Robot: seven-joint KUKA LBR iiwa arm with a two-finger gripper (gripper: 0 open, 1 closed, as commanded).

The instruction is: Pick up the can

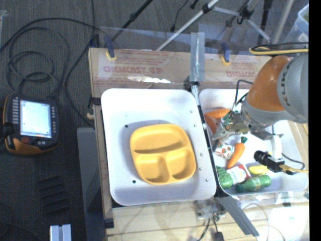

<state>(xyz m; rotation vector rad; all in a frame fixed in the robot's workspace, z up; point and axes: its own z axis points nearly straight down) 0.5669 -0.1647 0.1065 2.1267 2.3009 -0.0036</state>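
Down in the right shallow white bin (296, 186), the gripper (231, 126) sits just above the upper end of the tapering orange carrot (235, 154). Its tip is lost among dark hardware, so I cannot tell whether it is open, closed or gripping anything. Up and to the left of the carrot, close beside the gripper, lies a rounded orange piece (216, 113). A small white box with red marks (223, 148) lies against the carrot's left side. Just below the carrot's lower end is what looks like the short can with a red and white label (237, 174), lying on its side; the carrot and the white box lie between it and the gripper. Crowding the can, below and right of the carrot, are a green plastic bottle (254, 184) and a small yellow piece (259, 169). Above and right of the carrot, the grey arm with its orange band (266, 92) reaches in. Well left of the carrot, the left white bin (114, 134) holds a yellow three-compartment plastic plate (163, 152).
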